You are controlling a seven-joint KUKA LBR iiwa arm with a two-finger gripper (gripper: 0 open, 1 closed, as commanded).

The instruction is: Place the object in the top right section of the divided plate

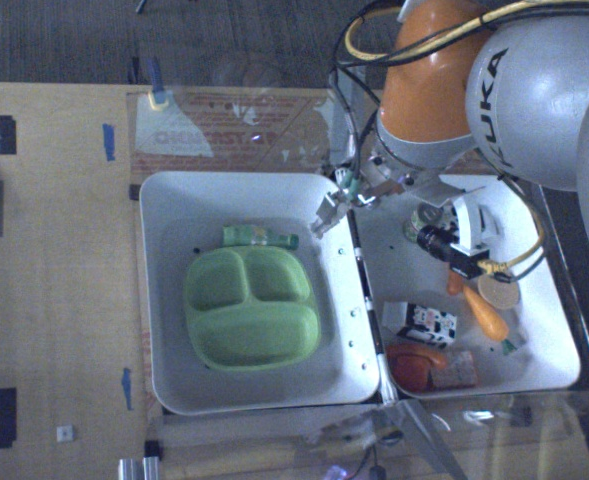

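The green divided plate (252,306) lies in the left bin (164,268), all its sections bare; a small green object (259,236) rests on the bin floor just beyond the plate's far edge; the gripper (332,211) hangs over the bin's right wall near the far corner, and I cannot tell its opening; the right bin (554,318) holds a carrot (486,313), a small carton (430,322) and a red item (414,366).

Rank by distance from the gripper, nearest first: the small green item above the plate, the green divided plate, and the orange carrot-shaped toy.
From the gripper:
1. Small green item, left bin, just left.
2. Green divided plate, left bin, lower left.
3. Orange carrot-shaped toy, right bin, far right.
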